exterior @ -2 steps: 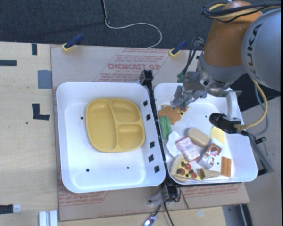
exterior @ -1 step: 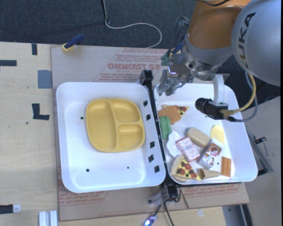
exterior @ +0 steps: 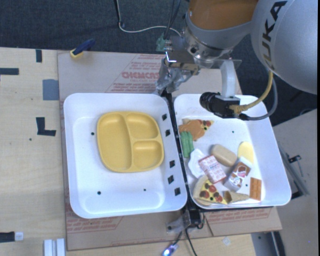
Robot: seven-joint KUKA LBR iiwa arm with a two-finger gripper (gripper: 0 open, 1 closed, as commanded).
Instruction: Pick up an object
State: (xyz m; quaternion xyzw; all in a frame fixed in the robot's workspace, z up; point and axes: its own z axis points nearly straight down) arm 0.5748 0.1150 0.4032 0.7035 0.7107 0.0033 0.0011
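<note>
A yellow divided plate (exterior: pixel 130 141) is seen lying flat in the left bin (exterior: pixel 80 196), near that bin's middle and toward its far half. It is a rounded rectangle of plain yellow plastic with three compartments: one long well along its left side and two smaller wells stacked on its right. Its long axis is set roughly from the far edge of the bin toward the near edge, tilted a little, with the two small wells turned toward the divide between the bins.

The right bin (exterior: pixel 274 180) is crowded with toy food: a pizza slice (exterior: pixel 209 191) at the near edge, a second pizza piece (exterior: pixel 194 128) farther back, a green piece (exterior: pixel 186 143) beside the divide, a pale bread-like block (exterior: pixel 224 154), a yellow wedge (exterior: pixel 246 151), small printed packets (exterior: pixel 212 168) and an orange cracker (exterior: pixel 255 188).

Both bins are set on a cardboard sheet (exterior: pixel 133 76) printed in red, which lies on a pale wooden bench (exterior: pixel 21 159) marked with dark tape pieces. A yellow and blue clamp (exterior: pixel 81 47) is seen at the far left corner of the cardboard, and dark carpet is visible beyond.

The gripper (exterior: pixel 168 84) is placed above the far end of the divide, well apart from the plate. Whether it is open or closed cannot be told, and nothing is seen held in it. A black cylindrical fitting (exterior: pixel 218 104) is seen over the right bin's far edge.
</note>
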